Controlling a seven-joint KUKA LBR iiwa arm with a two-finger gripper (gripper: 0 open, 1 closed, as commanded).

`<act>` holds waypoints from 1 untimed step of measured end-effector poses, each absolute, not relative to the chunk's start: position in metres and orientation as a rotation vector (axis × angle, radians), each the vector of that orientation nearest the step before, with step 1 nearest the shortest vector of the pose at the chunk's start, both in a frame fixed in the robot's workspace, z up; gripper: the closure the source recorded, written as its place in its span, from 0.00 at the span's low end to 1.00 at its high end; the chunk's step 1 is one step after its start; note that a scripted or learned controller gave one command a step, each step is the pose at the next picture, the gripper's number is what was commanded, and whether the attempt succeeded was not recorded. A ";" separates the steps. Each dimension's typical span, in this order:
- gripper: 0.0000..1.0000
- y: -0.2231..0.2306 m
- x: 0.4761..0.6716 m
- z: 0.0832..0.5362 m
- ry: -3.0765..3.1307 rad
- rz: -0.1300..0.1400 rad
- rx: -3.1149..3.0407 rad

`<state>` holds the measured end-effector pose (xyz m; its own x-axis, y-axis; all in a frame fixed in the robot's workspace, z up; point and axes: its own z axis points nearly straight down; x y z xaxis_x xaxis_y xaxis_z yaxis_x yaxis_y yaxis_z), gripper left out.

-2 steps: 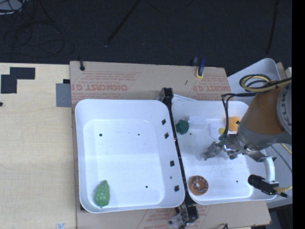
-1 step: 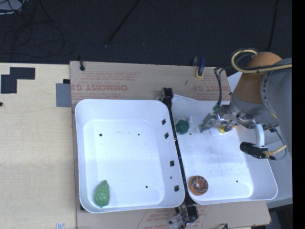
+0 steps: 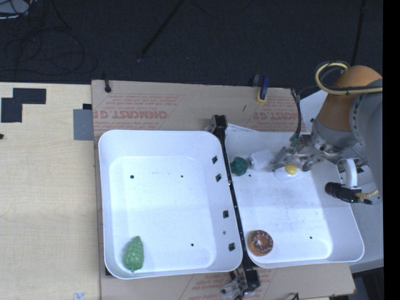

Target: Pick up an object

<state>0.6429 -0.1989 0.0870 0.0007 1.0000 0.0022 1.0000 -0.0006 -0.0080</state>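
My gripper [image 3: 291, 160] is low over the back of the right bin [image 3: 340, 245], reaching in from the right under the grey arm with its orange band. A small yellow object [image 3: 290, 168] lies right at the gripper's tip, partly covered by it, so I cannot tell whether it is held. Just left of it lie a white object [image 3: 260, 160] and a dark green ball [image 3: 239, 165]. Near the bin's front left corner rests a brown ring-shaped donut [image 3: 260, 242].
The left bin [image 3: 106, 167] holds a light green bumpy object [image 3: 132, 254] in its front left corner. A black divider bar [image 3: 226, 186] runs between the bins. Cardboard [image 3: 156, 105] lies under both, and a blue-and-yellow clamp [image 3: 262, 89] stands at its back edge.
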 end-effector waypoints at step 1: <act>0.00 -0.167 0.614 0.109 -2.220 0.004 -2.217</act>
<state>0.6138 -0.1671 0.1088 -0.0011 1.0000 0.0015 1.0000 0.0011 -0.0047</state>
